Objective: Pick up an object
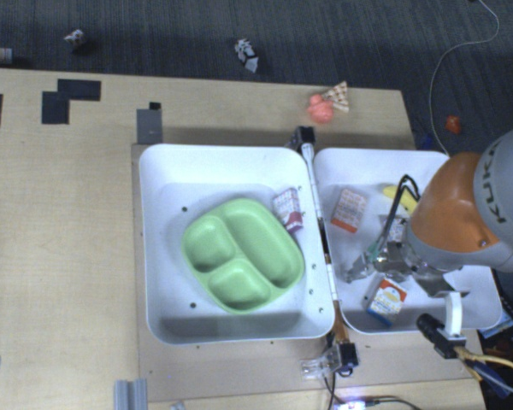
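My gripper (365, 267) hangs low in the right bin (359, 323), near its left wall, below the orange band of the arm (449, 216). A small white, orange and blue carton (386, 301) lies just below and to the right of the gripper, apart from it. An orange and white packet (349, 209) lies further up the bin, and a yellow object (393, 196) shows beside the arm, partly hidden by it. Nothing shows in the gripper.
The left bin (154, 246) holds a green divided plate (242, 253) and a small red and white packet (288, 209) by its right wall. A pink ball (321, 108) and a striped toy (338, 96) lie on the bench behind the bins.
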Available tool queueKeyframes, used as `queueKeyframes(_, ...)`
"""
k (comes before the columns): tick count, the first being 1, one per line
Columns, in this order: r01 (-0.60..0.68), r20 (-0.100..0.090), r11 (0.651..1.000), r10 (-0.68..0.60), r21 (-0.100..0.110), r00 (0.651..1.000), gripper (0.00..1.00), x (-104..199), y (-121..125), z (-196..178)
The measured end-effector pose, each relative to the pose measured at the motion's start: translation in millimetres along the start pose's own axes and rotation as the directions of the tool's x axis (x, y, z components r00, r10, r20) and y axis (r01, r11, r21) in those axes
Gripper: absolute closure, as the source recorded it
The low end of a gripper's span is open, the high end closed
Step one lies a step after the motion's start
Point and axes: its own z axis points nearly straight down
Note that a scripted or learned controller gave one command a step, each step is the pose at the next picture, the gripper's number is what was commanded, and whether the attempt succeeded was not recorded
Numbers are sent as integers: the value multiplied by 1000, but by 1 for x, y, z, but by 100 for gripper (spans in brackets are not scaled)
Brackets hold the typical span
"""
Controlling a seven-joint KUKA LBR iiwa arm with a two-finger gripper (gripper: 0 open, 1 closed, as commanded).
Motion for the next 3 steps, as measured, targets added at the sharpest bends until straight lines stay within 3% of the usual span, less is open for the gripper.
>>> queueKeyframes(1,1,0,1000,-1,-7,1000,100,0,2,-12)
queueKeyframes(2,1,0,1000,-1,-7,1000,0,0,2,-11)
queueKeyframes(3,2,0,1000,-2,-11,1000,100,1,4,-22)
